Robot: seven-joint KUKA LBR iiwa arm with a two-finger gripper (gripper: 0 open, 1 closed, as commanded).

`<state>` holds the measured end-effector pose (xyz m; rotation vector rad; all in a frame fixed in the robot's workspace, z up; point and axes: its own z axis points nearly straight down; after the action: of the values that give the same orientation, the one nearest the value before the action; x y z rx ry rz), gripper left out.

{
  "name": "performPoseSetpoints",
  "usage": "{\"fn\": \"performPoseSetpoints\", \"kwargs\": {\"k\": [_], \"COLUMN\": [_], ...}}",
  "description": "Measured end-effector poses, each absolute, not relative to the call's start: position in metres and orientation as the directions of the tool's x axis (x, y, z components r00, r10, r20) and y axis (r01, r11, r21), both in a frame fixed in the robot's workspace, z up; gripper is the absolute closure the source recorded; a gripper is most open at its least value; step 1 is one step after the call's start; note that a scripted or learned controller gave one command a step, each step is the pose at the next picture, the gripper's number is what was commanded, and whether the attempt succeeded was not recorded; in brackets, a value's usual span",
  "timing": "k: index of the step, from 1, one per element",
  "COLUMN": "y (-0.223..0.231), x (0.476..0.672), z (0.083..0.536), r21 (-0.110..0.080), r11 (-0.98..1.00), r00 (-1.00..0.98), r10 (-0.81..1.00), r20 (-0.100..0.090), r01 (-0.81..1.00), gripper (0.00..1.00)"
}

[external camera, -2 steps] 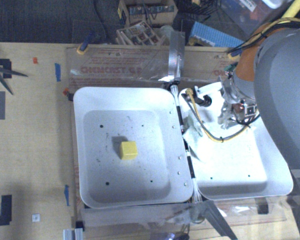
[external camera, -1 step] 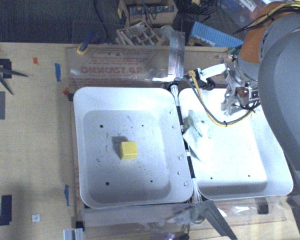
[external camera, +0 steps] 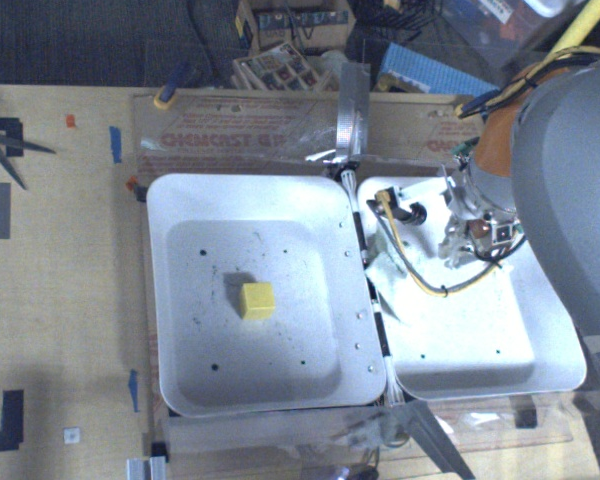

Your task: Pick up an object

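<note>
Red lettering on cardboard sheet [external camera: 250, 128] behind bins (blurred, unreadable).

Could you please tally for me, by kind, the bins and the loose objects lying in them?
White bins: 2, left and right
Yellow blocks: 1, the block in the left bin
Total: 3

One fixed camera looks down aslant on both bins [external camera: 180, 193] from above.
</note>
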<state>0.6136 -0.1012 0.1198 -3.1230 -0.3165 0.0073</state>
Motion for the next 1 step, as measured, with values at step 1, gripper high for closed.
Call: {"fn": "performPoseSetpoints", "kwargs": {"k": [1], "y": [-0.0635], "x": [0.6084], "z": [0.1844], "r21": [-0.001], "r11": [-0.98], "r00": [0.98], "r10": [0.2], "r20": [0.0], "r01": [0.2], "gripper": [1.0]}}
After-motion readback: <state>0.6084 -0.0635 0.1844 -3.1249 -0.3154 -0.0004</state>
